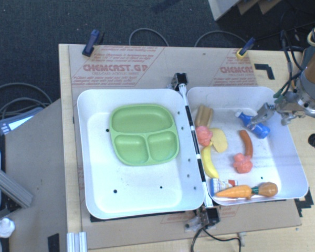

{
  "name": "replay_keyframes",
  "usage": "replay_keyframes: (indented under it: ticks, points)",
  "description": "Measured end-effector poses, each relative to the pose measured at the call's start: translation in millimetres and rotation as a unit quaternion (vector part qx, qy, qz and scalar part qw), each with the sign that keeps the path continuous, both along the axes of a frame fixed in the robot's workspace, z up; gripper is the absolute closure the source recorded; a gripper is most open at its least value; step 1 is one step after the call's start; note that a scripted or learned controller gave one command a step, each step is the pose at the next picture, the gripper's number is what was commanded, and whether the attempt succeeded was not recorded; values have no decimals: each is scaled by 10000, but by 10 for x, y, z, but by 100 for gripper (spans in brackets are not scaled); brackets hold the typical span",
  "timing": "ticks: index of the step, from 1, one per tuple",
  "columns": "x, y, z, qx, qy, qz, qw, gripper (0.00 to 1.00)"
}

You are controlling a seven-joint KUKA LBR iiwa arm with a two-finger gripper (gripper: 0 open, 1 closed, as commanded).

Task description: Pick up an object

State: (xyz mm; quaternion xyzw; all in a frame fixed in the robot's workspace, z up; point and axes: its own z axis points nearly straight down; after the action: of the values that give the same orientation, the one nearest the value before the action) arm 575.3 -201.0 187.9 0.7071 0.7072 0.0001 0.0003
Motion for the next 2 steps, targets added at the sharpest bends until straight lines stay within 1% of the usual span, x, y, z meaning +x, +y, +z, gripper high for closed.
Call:
replay_keyframes:
  ticks: [1,2]
  points:
    - [95,158,-884,19,-35,19,10000,0]
    - [-249,515,-1036,7,12,3,10000,0]
